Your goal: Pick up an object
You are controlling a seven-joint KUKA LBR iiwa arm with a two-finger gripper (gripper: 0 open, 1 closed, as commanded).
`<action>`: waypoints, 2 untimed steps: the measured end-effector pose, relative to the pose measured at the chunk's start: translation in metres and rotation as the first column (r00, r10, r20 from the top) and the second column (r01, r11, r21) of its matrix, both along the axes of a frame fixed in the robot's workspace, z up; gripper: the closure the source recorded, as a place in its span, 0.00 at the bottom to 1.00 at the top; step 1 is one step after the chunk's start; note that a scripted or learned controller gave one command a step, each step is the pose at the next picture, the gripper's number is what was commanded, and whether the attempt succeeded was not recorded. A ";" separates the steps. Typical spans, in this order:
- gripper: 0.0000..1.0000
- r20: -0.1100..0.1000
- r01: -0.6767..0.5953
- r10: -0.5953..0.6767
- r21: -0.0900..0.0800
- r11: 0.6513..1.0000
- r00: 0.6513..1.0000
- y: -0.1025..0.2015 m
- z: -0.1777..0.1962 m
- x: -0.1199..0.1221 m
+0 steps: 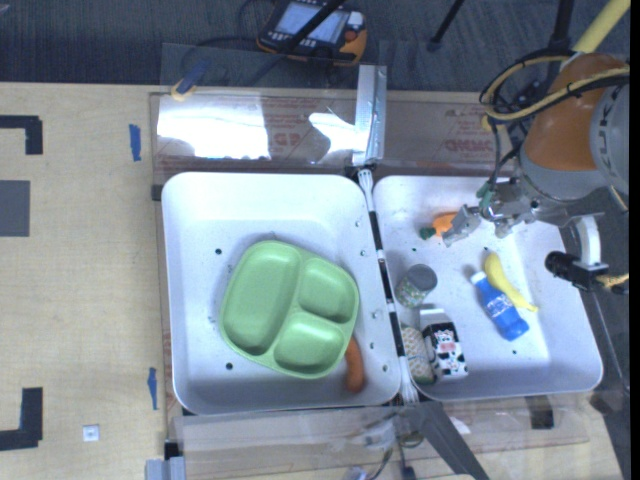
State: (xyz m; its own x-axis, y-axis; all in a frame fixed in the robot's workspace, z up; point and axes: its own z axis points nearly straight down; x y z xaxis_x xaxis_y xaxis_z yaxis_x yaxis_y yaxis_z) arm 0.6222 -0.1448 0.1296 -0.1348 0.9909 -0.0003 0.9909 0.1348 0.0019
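My gripper (466,224) hangs low over the far part of the right bin (570,363), reaching in from the right. Just to its left, touching or nearly touching it, lies a small orange and green toy (438,226); I cannot tell whether the toy is between the fingers. Further forward in the same bin are a yellow banana (506,279), a blue bottle (501,310) against it, a round grey-lidded jar (416,283) and a black and white carton (446,348).
The left bin (190,228) holds a green divided plate (288,306) with an orange carrot-shaped piece (354,366) at its front right edge. A ridge (378,258) separates the two bins. A pale mesh item (417,358) lies beside the carton.
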 end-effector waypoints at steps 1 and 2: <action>0.00 -0.002 0.057 -0.057 0.001 0.998 0.998 -0.031 -0.010 -0.067; 0.00 -0.001 0.058 -0.058 0.000 0.998 0.998 -0.031 -0.010 -0.067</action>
State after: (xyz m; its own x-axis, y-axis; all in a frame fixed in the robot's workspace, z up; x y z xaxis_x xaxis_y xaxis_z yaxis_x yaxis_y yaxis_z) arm 0.5554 -0.1760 0.1195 -0.0775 0.9970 0.0003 0.9970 0.0775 0.0004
